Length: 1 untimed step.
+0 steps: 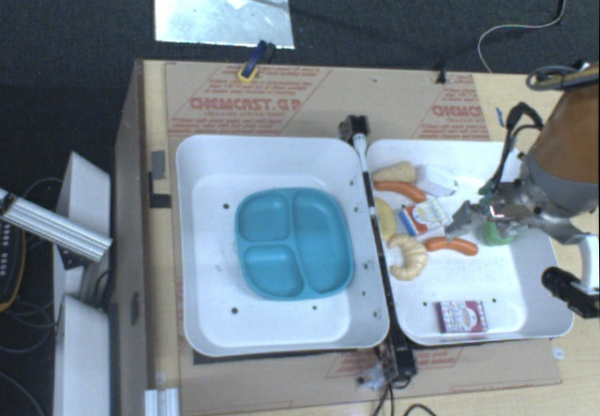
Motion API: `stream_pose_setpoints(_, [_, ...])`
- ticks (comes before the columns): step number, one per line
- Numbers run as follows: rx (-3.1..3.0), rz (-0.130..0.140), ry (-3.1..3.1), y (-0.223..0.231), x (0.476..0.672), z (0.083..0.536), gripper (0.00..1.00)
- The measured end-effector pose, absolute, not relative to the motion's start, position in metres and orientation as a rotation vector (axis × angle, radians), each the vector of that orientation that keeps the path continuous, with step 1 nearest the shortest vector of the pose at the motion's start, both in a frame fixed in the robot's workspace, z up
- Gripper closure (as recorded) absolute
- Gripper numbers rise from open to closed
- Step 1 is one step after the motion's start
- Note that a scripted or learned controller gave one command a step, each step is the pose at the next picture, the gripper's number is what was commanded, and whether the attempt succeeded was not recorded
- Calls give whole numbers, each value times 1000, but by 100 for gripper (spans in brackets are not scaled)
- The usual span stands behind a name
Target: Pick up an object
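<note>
The right bin (511, 309) holds a clutter of small things. An orange sausage (452, 245) lies near its middle beside a tan croissant (410, 257). My gripper (466, 217) hangs just above the sausage's right end, low in the bin. A green thing (496, 235) sits partly hidden under the wrist. To the gripper's left lies a white and red packet (430, 214). I see nothing held.
Further left in the right bin are a second orange sausage (398, 189), a pale bread piece (394, 171), a yellow piece (384, 217) and a white thing (438, 182). A red box (461, 317) lies near the front wall. The left bin (202, 217) holds a blue divided plate (292, 244).
</note>
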<state>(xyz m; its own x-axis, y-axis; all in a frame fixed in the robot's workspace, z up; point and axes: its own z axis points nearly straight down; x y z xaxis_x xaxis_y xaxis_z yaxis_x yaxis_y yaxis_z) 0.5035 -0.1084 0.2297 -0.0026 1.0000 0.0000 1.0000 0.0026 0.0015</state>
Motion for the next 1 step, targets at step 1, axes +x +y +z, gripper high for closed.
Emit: stream_pose_setpoints(1, [2218,0,2225,-99,585,165,0])
